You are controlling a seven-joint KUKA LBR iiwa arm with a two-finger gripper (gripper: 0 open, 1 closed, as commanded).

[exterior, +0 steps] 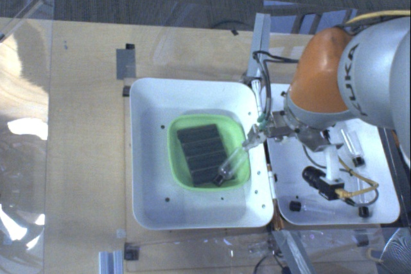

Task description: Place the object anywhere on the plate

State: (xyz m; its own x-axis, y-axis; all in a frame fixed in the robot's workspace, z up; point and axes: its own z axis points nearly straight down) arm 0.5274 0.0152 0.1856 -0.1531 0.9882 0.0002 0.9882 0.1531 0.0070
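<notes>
the dark ridged object lies on the green plate in the left bin; the gripper is over its right edge, state i cannot tell.

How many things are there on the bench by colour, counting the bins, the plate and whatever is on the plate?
White bins: 2, the left bin and the right bin
Green plate: 1
Dark grey ridged block: 1, lying on the plate
Total: 4
</notes>
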